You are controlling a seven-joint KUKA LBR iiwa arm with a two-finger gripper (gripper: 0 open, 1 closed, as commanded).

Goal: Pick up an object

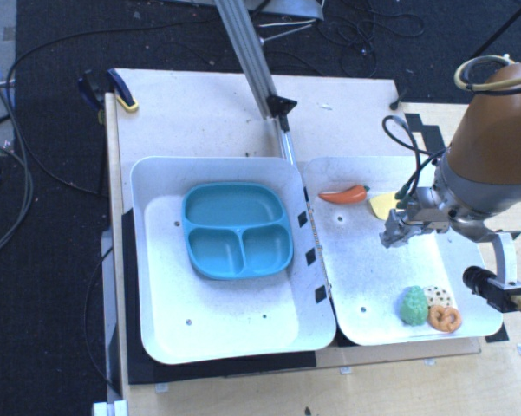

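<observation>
Pincer [399, 232] state: cannot tell. Yellow piece [382, 205] just beside it looks light, rigid; grip across its edges.

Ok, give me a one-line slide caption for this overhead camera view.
Tool hovering in right white bin near orange toy carrot; blue divided plastic tray in left white bin.

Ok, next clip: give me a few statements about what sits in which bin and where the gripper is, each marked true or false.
1. The blue divided tray lies in the left bin. True.
2. The orange carrot lies inside the tray. False: it lies in the right bin, near its far edge.
3. The gripper is over the right bin. True.
4. The green lump sits in the left bin. False: it sits in the right bin, beside a pretzel.
</observation>
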